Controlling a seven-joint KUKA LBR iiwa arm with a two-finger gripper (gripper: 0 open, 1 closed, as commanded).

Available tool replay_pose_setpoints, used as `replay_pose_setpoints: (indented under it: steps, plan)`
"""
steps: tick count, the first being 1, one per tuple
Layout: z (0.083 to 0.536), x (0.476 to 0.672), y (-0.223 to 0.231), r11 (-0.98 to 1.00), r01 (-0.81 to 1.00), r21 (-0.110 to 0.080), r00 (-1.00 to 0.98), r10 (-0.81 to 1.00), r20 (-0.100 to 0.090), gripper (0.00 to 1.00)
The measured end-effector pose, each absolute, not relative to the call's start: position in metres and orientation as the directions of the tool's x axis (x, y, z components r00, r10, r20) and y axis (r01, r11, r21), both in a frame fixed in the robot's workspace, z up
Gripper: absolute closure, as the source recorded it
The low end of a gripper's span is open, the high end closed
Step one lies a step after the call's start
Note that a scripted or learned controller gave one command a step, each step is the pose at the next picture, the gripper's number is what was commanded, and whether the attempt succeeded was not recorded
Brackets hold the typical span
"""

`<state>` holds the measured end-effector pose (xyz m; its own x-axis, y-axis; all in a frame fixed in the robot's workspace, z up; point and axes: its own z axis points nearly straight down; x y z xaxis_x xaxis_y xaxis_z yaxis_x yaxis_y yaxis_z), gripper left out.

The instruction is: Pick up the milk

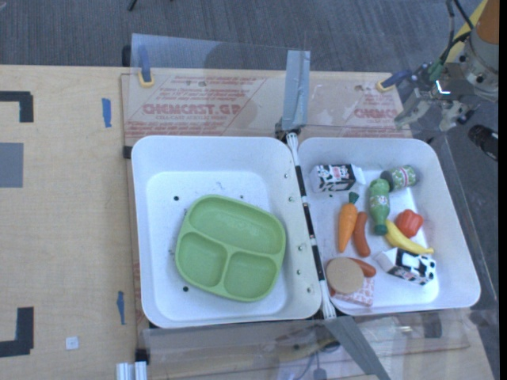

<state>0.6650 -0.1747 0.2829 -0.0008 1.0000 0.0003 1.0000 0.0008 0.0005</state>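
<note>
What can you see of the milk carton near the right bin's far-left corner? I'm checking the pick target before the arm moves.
The small white milk carton with black cow patches lies on its side near the far-left corner of the right white bin. It looks like a toy carton, box-shaped, with its print too small to read. It rests on the bin floor, apart from the orange toy carrot just in front of it. The gripper is beyond the bin's far rim, not touching it.

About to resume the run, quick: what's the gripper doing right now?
Two-finger gripper: above the right white bin's far edge, nothing visibly held; open or shut cannot be told.
</note>
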Motion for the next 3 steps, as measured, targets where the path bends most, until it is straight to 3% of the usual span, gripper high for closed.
replay_pose_setpoints:
  steps: [1, 2, 3]
  plan:
    - [0.148, 0.62, -0.186, 0.196, 0.981, -0.003, -0.196, 0.981, 0.001, 0.0]
    - [0.086, 0.5, -0.194, 0.207, 0.978, 0.002, -0.207, 0.978, -0.001, 0.0]
    - [0.089, 0.489, -0.21, -0.012, 1.0, 0.014, 0.012, 1.0, 0.014, 0.0]
